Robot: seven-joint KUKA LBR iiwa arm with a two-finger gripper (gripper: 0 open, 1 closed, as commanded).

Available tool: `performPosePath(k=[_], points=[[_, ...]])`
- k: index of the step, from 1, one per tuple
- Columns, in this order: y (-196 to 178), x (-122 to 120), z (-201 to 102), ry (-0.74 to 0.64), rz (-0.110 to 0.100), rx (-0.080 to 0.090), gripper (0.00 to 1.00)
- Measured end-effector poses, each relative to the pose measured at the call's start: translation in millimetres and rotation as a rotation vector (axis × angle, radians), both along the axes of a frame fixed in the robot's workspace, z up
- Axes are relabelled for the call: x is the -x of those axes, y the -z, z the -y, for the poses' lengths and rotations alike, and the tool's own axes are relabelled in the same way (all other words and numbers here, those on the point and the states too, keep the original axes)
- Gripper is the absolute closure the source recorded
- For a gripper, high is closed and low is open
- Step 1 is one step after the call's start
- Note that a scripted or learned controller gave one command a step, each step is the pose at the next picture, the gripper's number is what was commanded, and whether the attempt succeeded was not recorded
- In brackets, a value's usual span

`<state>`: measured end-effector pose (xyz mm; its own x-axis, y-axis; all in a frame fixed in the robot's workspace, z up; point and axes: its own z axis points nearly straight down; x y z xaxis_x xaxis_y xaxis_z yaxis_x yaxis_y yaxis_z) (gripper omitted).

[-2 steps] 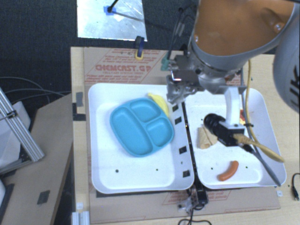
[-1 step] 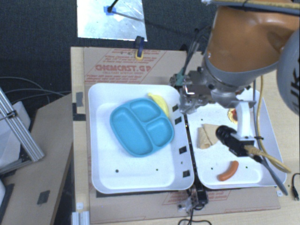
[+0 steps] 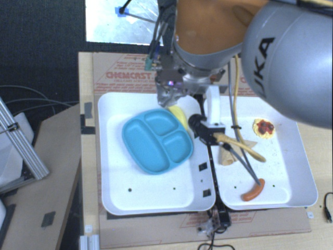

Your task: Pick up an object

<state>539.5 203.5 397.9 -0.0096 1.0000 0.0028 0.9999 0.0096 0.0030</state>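
A blue divided plate (image 3: 156, 139) lies tilted in the left bin (image 3: 114, 191). A yellow object (image 3: 179, 116) sits at the plate's far right edge, partly hidden beneath the arm. My gripper (image 3: 170, 94) hangs at the back of the left bin, just above and behind the yellow object, close to it. I cannot tell whether it touches the object. The arm's grey body and orange band cover the area above it.
The right bin (image 3: 296, 191) holds a small round pizza toy (image 3: 264, 128), an orange sausage (image 3: 252, 190), a tan wedge (image 3: 227, 158), a yellow strip (image 3: 242, 146) and a dark long-handled utensil (image 3: 200, 126). Cables hang from the arm over the divider between the bins.
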Motion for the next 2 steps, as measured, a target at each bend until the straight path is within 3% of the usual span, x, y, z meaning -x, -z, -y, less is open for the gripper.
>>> performPosePath(k=[1,2], points=[[79.3,-13.5,131.5,0.022,-0.008,0.008,1.00],[120.9,-47.9,72.9,0.003,-0.004,0.002,1.00]])
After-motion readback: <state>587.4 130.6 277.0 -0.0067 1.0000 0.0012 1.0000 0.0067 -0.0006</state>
